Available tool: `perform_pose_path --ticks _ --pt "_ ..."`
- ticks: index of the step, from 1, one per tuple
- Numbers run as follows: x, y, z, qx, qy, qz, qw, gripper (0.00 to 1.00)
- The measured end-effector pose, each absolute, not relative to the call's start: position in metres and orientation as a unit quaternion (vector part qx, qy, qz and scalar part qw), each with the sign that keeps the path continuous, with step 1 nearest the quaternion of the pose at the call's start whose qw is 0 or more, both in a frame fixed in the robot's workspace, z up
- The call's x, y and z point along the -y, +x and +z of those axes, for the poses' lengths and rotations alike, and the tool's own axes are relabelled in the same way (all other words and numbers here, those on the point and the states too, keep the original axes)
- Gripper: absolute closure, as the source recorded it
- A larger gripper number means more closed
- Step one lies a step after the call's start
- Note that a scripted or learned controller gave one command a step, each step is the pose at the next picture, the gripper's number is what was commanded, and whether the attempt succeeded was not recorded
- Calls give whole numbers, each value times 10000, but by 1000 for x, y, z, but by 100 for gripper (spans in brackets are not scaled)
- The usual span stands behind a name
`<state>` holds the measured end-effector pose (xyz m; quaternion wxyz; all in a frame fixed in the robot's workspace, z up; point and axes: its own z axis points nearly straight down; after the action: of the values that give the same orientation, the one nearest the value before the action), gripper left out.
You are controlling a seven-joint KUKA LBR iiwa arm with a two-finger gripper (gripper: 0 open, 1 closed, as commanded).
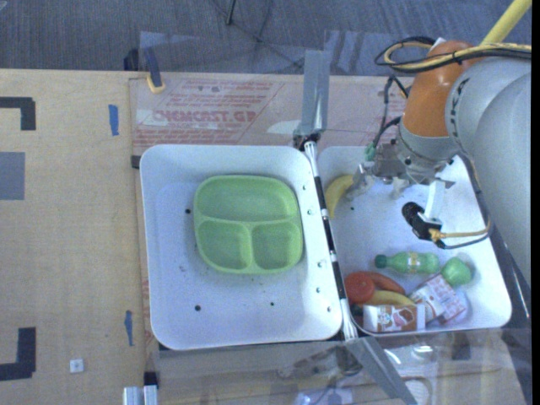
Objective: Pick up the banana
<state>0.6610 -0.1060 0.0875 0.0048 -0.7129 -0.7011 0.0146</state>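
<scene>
- To my left sits a white bin (169,310), and in it a green divided plate (249,224) with three compartments, lying flat near the middle.
- Under me is the second white bin (489,298), touching the first along a shared edge.
- In its near corner I see a small clear bottle (408,263) with a green cap, lying on its side.
- Just beside that bottle lies a green round fruit (456,271).
- A red tomato-like thing (361,286) rests near the dividing edge.
- Two small cartons (395,317) (441,299) lie close together by the near wall.
- Brown cardboard (202,112) with red lettering lies behind the bins.
</scene>
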Motion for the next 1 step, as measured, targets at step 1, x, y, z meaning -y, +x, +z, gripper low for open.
perform_pose_path --ticks 1 --pt "106 662 87 7127 -7013 141 34 0"
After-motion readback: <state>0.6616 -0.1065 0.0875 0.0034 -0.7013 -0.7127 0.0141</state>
